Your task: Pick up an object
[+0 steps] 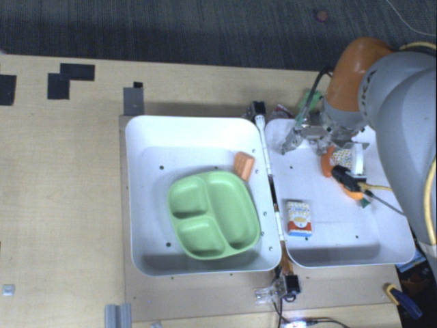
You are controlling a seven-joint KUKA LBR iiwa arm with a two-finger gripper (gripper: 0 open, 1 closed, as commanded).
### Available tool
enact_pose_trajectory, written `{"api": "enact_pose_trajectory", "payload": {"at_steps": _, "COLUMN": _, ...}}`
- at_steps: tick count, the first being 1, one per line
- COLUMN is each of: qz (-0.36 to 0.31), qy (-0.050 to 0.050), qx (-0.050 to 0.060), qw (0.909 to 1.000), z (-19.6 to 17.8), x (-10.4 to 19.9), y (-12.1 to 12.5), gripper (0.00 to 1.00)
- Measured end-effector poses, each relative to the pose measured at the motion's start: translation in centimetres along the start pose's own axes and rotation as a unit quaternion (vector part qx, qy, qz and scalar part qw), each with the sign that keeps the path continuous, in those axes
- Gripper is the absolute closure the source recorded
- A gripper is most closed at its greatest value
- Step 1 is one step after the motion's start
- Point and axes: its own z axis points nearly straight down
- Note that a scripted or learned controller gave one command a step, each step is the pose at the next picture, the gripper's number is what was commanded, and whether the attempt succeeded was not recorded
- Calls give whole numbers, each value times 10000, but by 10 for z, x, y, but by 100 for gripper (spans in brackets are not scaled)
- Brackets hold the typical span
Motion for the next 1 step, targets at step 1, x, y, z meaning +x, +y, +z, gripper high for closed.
{"api": "enact_pose_trajectory", "payload": {"at_steps": 1, "qz": -25, "qy": -2, "qx": -19, "qw": 10000, "z": -11, "x": 1, "y": 1, "gripper": 100}}
